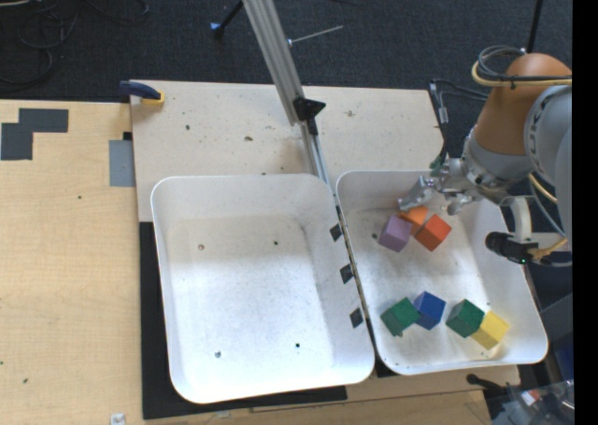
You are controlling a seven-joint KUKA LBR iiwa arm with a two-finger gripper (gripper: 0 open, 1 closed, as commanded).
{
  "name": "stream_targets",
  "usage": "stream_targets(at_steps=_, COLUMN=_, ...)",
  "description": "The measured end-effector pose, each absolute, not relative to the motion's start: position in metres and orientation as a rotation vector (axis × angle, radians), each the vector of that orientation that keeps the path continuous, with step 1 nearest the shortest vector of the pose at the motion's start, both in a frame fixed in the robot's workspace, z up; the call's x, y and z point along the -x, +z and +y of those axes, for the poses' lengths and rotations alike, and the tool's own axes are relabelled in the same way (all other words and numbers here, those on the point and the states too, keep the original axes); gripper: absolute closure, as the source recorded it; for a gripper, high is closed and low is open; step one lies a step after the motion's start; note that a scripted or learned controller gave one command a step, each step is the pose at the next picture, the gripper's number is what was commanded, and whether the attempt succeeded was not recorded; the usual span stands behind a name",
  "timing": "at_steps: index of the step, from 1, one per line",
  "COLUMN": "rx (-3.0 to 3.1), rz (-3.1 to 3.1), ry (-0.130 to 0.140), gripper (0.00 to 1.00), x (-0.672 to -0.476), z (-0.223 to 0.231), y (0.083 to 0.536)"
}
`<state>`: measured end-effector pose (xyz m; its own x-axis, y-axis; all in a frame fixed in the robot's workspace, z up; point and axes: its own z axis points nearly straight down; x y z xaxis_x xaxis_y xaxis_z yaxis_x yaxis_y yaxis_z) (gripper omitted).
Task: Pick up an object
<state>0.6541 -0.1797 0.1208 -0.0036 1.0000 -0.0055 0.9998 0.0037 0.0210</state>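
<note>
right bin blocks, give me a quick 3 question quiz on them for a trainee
1. True or false: the purple block lies in the right bin.
2. Which block lies closest to the gripper? A) yellow block B) orange block C) blue block
3. How many green blocks are in the right bin, and where do they sit relative to the blue block?

Key
1. True.
2. B.
3. Two: one green block touching the blue block's left side, the other green block to its right, against the yellow block.
</note>
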Motion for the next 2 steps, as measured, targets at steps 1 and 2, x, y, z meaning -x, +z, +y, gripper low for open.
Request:
stream_targets(at_steps=1, rx=-2.201, rz=2.213, ry=0.019, gripper=1.00, x=-0.655, z=-0.180, y=0.130)
stream_targets(at_steps=2, rx=-2.216, rz=2.223, ry=0.003, gripper=1.00, x=-0.650, z=-0.174, y=0.180)
